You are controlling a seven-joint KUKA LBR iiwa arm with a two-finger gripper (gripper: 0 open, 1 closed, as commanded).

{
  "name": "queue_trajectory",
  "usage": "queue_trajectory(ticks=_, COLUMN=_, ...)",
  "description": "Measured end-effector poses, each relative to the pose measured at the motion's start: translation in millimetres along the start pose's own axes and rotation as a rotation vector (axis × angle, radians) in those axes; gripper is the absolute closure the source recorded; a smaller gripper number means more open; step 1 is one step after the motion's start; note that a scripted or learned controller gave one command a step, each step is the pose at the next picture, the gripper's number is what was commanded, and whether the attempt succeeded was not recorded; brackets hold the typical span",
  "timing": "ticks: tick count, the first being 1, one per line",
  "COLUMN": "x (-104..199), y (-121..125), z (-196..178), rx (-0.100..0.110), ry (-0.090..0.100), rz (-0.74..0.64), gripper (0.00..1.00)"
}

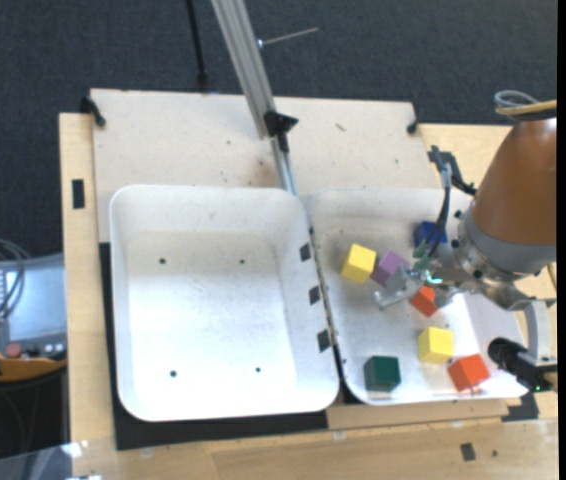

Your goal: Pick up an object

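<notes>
Fingers (409, 290) low among blocks; purple block (391, 266) just beside

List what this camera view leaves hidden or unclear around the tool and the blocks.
- Tool: its fingers blur into the purple block and red block in the camera view; grip state unreadable.
- Blue block: partly covered by the arm's wrist.
- Red block: partly under the tool, so contact is unclear.
- Arm: cut off at the right edge.
- Green block: too dark to read its faces.
</notes>
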State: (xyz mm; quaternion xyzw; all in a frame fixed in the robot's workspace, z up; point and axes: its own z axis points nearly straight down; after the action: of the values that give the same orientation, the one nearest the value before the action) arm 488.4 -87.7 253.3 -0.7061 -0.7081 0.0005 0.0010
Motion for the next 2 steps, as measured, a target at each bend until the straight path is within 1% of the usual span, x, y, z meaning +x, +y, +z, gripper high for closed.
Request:
queue_trajectory(ticks=1, x=-0.3, y=0.7, z=-1.8, rx=-0.005, ry=-0.001, rz=0.004, gripper=0.00)
queue_trajectory(ticks=2, x=1.3, y=0.5, z=61.1, rx=0.003, ry=-0.001, rz=0.004, gripper=0.00)
